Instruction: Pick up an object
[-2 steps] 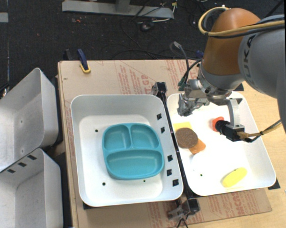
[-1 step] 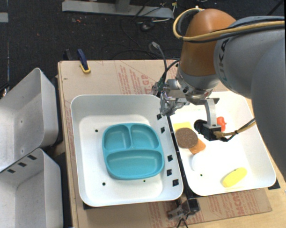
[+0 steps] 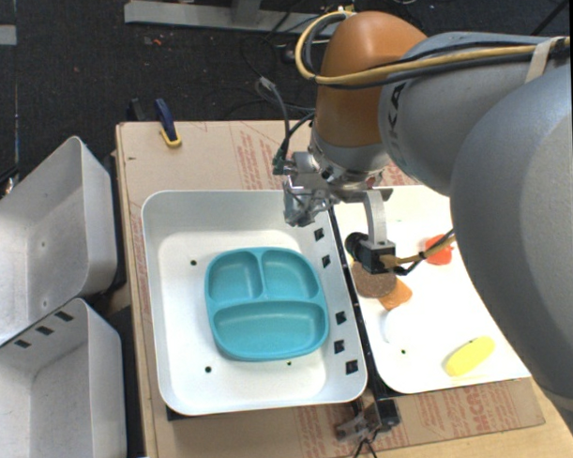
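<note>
**Gripper (image 3: 301, 212) stationed at the far right corner of the left shallow white bin (image 3: 168, 274) — its open or closed state could not be told.**

A teal plastic plate with three compartments (image 3: 266, 304) lay flat in the middle of that bin, apart from the gripper. In the right shallow white bin (image 3: 430, 317), a brown round object (image 3: 370, 282) sat near the dividing wall, touching a small orange piece (image 3: 398, 295). A red-orange object (image 3: 441, 254) lay further right, and a yellow oblong object (image 3: 469, 356) rested near the front edge — well apart from the rest.
</note>
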### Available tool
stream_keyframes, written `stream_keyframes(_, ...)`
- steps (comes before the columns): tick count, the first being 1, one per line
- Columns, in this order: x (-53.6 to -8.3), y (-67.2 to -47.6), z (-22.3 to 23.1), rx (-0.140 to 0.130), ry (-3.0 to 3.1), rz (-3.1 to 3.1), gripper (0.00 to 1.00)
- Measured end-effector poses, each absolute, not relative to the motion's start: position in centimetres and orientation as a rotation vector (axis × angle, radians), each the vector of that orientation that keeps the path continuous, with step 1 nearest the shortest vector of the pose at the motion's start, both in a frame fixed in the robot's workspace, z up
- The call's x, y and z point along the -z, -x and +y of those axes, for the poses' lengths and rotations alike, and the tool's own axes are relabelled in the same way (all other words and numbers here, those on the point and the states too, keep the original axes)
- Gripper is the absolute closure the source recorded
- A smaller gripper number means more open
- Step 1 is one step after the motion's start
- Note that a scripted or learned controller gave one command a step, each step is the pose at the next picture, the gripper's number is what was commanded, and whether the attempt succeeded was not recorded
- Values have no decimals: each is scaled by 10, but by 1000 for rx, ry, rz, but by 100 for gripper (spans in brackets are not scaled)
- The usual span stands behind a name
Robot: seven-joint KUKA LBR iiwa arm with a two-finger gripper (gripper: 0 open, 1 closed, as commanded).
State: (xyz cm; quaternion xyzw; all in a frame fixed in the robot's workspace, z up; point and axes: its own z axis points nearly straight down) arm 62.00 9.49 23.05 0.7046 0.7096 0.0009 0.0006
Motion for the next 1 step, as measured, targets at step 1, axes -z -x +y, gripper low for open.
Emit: stream_keyframes(1, -231, -619, 92, 0, -2218, 2224, 0)
